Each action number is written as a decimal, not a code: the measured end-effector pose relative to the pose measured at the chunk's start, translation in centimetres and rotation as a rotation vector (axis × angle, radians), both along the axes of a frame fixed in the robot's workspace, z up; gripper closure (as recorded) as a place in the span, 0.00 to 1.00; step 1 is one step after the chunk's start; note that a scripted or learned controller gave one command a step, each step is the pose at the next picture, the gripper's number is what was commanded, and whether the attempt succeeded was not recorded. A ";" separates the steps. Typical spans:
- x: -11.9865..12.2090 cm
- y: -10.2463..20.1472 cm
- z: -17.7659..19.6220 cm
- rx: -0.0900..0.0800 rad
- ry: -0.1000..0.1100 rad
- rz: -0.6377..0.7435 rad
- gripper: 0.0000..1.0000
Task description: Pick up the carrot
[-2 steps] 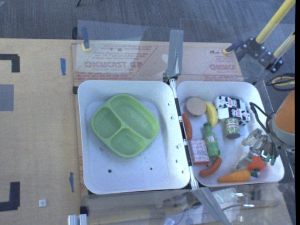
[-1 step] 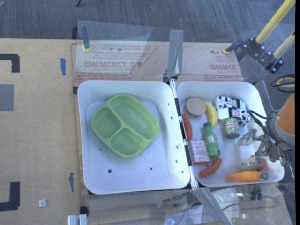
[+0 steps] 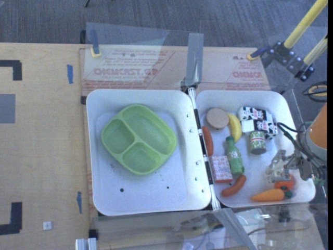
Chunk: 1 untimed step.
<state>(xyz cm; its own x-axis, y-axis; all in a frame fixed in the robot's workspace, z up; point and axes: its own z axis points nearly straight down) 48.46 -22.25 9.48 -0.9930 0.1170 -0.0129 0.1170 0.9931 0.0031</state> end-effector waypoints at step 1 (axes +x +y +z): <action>0.5 0.0 0.4 -0.004 -0.016 0.002 0.00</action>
